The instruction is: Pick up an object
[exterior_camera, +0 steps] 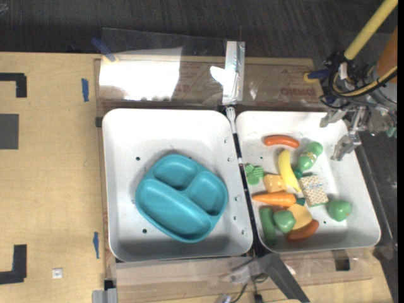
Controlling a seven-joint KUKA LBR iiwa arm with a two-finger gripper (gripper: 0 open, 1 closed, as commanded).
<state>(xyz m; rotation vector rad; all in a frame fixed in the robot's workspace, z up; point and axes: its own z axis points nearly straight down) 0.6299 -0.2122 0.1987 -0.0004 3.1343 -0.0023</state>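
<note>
- Counter [50,169] of pale wood carries two shallow white bins side by side; I view both from above at a slant.
- Left bin [120,137] holds a teal divided tray [182,196], three compartments, lying flat near the bin's middle.
- Right bin [363,226] holds the toy foods, gathered in its middle and lower part.
- Orange sausage-like piece [281,141] lies nearest the far wall; a yellow banana [288,171] runs lengthwise just below it.
- Green round piece [307,156] sits just right of the banana; a leafy green piece [254,173] lies near the bin's left wall.
- Carrot [274,199] lies crosswise below the banana, beside a small orange-yellow block [274,182]; a speckled pale cube [314,189] sits to the right of both.
- Green pieces [276,221] cluster near the front wall with a red-orange piece [304,230] touching them; a separate green ball [338,209] rests apart, toward the right wall.
- Tool [346,145] hangs over the right bin's far right corner, well apart from the food cluster; its metal parts are small and blurred, so I cannot tell how wide it stands, and I see nothing between its tips.
- Arm [372,24] enters from the upper right, a yellow segment slanting down to a bundle of cables above the tool.
</note>
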